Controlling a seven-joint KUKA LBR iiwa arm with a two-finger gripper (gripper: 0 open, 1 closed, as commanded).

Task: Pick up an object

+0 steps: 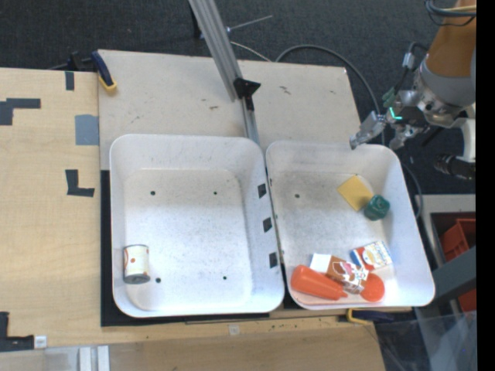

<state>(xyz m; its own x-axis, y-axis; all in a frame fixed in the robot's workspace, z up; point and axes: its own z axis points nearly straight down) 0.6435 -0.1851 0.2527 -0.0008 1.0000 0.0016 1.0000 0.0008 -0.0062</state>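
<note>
Overhead, two shallow white plastic bins sit side by side on a pale wooden desk [46,207], with the grey robot arm's jaws [379,130] poised at the upper right of the frame, just past the top right corner of the right bin [309,168]; I cannot tell their state. Toward the right bin's right side lie a yellow sponge block [355,192] touching a small dark green round object [377,207], and along its lower edge an orange plastic carrot [317,283] beside small printed cartons [363,263]. Lower left in the left bin [186,153] stands a small white and orange can [136,263].
</note>
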